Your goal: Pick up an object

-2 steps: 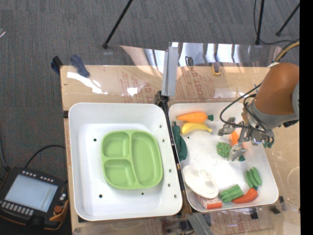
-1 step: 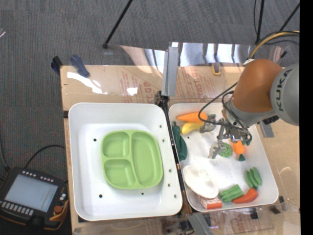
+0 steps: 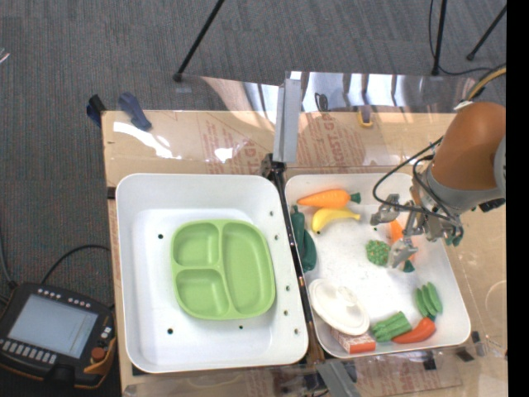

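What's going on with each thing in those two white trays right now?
Green divided plate: flat in left bin.
Carrot: lying at right bin's far edge.
Banana: lying beside the carrot.
Broccoli: loose, next to the gripper.
White dish: resting at the near edge.
Gripper: low over the right bin.

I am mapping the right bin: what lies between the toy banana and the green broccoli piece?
In the camera view, bare white bin floor lies between the banana and the broccoli.
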`<state>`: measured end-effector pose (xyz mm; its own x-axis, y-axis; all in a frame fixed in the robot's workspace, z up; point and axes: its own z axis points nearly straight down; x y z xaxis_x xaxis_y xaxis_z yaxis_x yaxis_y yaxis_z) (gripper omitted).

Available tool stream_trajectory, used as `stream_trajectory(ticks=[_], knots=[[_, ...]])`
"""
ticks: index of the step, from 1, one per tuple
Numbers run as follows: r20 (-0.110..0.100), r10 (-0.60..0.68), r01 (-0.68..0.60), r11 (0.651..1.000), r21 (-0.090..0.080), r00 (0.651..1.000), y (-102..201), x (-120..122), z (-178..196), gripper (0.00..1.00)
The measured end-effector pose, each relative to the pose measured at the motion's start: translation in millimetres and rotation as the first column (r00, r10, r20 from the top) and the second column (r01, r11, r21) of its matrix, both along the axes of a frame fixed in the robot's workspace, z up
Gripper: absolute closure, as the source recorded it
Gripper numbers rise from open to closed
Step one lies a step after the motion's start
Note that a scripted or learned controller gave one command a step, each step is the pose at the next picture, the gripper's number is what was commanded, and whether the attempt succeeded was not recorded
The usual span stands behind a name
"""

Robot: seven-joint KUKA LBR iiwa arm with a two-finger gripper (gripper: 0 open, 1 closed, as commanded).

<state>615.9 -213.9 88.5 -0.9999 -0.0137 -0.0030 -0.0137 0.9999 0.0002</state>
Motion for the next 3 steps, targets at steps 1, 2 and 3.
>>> stream_trajectory(ticks=[1, 2, 3], knots=[[0.011, 0.001, -0.001, 1.0, -0.001, 1.0, 0.6, 3.3, 15.0, 1.0], [0.015, 0.013, -0.013, 1.0, 0.0, 1.0, 74.2, 30.3, 118.9, 1.0], [-0.006, 0.382, -0.382, 0.924, 0.006, 0.924, 46.8, 27.2, 10.7, 1.0]])
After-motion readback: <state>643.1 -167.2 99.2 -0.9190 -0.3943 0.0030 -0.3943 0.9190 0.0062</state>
